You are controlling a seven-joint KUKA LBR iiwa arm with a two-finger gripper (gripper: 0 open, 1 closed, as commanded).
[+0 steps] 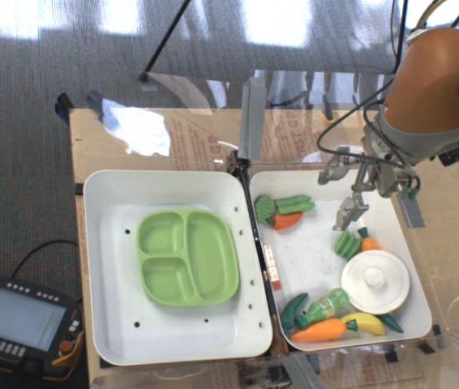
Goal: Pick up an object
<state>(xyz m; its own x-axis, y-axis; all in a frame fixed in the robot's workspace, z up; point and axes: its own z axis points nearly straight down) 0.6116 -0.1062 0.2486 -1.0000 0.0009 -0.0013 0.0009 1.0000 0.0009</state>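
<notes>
1. Nearest the camera, at the near edge of the right bin (pixel 421 294): a toy carrot (pixel 323 331), with a yellow banana-like piece (pixel 367 322) touching its right end and a dark green piece (pixel 391 323) past that
2. Just behind the carrot: a green bottle-shaped toy (pixel 327 305) and a dark green curved vegetable (pixel 293 309) to its left
3. White round lid with a knob (pixel 375 281) sits right of the bottle toy, near the right bin's right wall
4. Small green ridged piece (pixel 347 244) with an orange bit (pixel 368 243) lies just behind the lid, touching or almost touching its rim
5. Far-left corner of the right bin: green leafy toy with an orange part (pixel 282 211)
6. Gripper (pixel 349 215) hangs over the right bin, just above the green ridged piece; whether its fingers are apart or together cannot be told, and nothing is seen between them
7. Left bin (pixel 100 298) holds a green divided plate (pixel 187 257), lying flat near its centre
8. Left of the left bin, off the bench: a teach pendant (pixel 20 328)
</notes>
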